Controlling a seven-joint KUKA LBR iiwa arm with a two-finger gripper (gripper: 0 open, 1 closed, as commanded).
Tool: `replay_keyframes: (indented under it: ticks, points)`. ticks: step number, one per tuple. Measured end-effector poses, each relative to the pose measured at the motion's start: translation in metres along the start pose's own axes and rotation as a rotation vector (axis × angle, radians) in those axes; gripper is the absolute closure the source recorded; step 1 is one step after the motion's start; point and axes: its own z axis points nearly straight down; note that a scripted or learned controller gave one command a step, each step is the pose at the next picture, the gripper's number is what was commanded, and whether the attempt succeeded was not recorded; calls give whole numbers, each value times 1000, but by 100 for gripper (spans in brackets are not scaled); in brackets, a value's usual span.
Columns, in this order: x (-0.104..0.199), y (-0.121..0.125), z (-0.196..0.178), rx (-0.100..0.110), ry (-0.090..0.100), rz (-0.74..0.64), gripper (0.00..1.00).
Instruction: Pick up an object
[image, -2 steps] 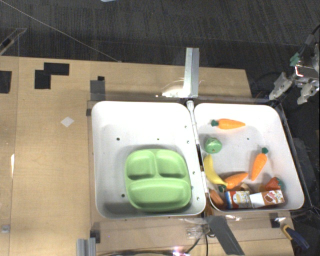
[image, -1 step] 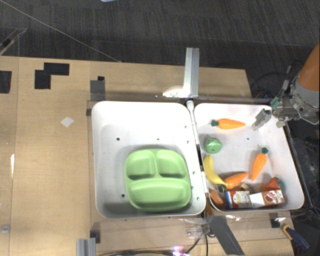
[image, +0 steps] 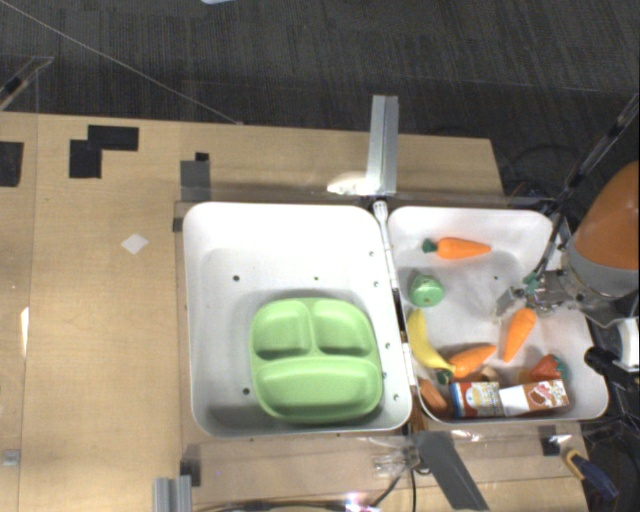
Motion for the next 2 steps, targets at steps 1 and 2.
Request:
replay_keyframes:
  ticks: [1, 2]
  points:
    - [0, 2, -12, -7, -2, 1, 100]
    - [86, 94, -109, -1, 1, 164, 100]
